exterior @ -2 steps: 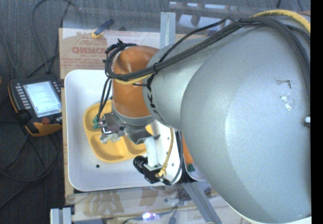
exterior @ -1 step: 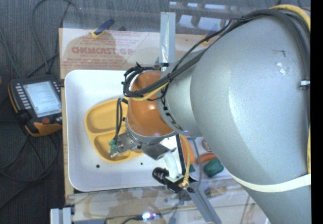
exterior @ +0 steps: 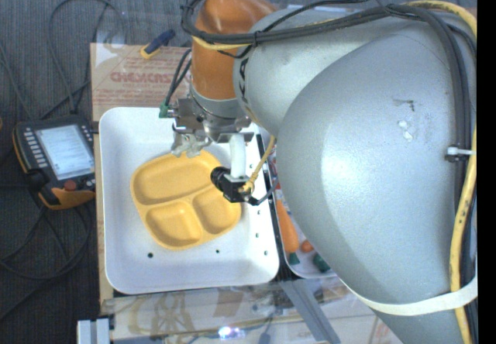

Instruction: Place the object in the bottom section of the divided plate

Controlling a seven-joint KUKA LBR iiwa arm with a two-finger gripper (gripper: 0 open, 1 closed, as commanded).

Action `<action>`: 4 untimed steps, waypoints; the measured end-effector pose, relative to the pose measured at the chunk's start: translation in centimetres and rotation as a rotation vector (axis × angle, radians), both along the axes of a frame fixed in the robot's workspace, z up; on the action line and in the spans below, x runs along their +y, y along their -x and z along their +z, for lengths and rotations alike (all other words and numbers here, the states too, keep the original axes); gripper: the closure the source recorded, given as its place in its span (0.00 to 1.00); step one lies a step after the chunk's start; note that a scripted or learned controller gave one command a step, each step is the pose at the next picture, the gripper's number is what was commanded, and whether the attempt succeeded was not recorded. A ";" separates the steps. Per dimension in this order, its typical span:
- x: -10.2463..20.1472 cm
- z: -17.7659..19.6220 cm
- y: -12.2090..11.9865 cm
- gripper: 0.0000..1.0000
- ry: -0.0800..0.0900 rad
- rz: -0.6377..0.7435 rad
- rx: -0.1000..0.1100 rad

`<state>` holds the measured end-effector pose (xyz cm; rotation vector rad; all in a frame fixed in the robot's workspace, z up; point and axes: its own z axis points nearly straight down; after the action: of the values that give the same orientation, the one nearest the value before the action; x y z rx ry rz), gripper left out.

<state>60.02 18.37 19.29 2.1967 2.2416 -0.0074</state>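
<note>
Bulky grey arm [exterior: 372,141], orange band [exterior: 225,32], black cables [exterior: 310,13].

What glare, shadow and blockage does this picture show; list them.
Camera view: even lighting, mild blur throughout; the grey arm looms large, covering most of the right bin; soft shadow under the gripper falls on the yellow divided plate; a small glare spot marks the bench edge.

the arm [exterior: 372,141] hides most of the right bin [exterior: 298,257] and the hand's fingertips.
</note>
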 end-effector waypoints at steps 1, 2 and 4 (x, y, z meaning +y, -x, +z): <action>4.5 12.3 -2.7 1.00 0.000 -0.012 0.000; 4.2 -4.9 -0.2 1.00 -0.001 0.108 0.004; 4.3 -3.3 -0.1 1.00 0.005 0.112 0.010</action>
<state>60.12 22.65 16.01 2.0697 2.3633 -0.0240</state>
